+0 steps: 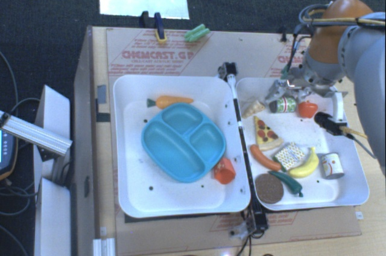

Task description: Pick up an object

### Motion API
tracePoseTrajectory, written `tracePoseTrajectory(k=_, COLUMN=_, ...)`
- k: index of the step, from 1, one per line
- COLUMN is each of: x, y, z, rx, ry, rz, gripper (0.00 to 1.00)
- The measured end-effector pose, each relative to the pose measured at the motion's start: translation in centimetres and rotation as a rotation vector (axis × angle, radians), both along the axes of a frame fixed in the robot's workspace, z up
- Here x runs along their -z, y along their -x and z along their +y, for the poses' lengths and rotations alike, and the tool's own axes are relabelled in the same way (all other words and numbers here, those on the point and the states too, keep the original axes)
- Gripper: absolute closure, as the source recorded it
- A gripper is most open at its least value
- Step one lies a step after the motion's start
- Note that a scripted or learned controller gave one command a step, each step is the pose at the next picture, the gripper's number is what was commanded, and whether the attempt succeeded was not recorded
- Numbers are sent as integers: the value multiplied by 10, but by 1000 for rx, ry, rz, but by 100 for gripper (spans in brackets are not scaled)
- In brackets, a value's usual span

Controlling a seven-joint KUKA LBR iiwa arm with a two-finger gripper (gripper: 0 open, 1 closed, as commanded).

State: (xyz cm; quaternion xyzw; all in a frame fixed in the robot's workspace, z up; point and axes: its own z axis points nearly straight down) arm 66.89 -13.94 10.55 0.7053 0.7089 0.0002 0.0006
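1. Small bottle (282,105), green-capped, lies on its side at the back of the right bin (356,188), with a red tomato (307,108) touching it.
2. We see the gripper (288,89) low over the bottle, just above it.
3. We cannot tell whether the gripper is parted or closed, nor whether it grips anything.

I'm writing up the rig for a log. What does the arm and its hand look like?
The arm is smooth grey with a rounded orange band above the wrist. Thin cables loop around that section. Its hand is a small metallic grey assembly.
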Motion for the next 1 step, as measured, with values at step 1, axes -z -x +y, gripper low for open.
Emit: tracePoseTrajectory(k=1, x=-12, y=-1, z=0, rx=-3, ry=1, rz=-4, gripper=100)
